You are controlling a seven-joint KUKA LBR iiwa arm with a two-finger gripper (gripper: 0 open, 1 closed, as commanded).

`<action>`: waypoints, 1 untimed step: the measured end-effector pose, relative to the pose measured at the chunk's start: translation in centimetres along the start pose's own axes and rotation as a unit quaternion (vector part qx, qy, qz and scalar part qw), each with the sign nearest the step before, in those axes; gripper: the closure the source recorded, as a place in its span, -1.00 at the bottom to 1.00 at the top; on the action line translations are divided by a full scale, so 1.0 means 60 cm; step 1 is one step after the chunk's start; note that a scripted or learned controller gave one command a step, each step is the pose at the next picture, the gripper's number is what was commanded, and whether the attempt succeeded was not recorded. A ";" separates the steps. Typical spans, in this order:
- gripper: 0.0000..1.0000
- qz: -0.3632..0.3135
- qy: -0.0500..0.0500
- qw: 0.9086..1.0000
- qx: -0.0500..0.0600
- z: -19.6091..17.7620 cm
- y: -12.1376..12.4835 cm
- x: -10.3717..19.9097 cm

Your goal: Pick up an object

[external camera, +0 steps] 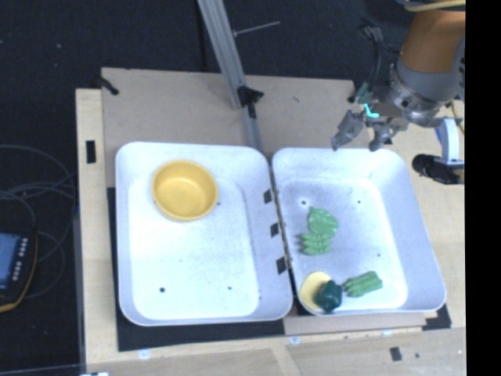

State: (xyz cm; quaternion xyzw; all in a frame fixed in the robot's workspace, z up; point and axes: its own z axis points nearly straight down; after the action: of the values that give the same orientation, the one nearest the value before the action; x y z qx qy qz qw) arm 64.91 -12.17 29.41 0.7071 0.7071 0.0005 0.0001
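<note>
At the near edge of the right bin point(391, 186), a small yellow cup point(311, 288) is seen lying against the rim, its mouth partly covered by a dark green object point(329, 295) whose shape is hard to make out. Just beside it, to the right, a light green ridged piece point(362, 283) is laid at a slant. Farther in, near the bin's middle, a green leafy toy point(322, 222) is found touching a row of green pods point(315, 246); the boundary between the two is blurred. In the left bin point(196, 288), a yellow bowl point(185, 189) is set upright toward the far corner. Beyond the right bin's far rim, the tool point(359, 136) is held above the bench point(313, 104), its two fingers spread apart with nothing between them. The arm point(430, 45) above it is cut off by the top of the view.
</note>
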 end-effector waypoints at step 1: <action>-1.00 0.000 0.000 1.000 0.000 0.000 0.000 0.000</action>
State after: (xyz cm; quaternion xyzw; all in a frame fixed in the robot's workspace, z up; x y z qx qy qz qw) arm 64.91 -12.17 29.41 0.7071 0.7071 0.0005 0.0002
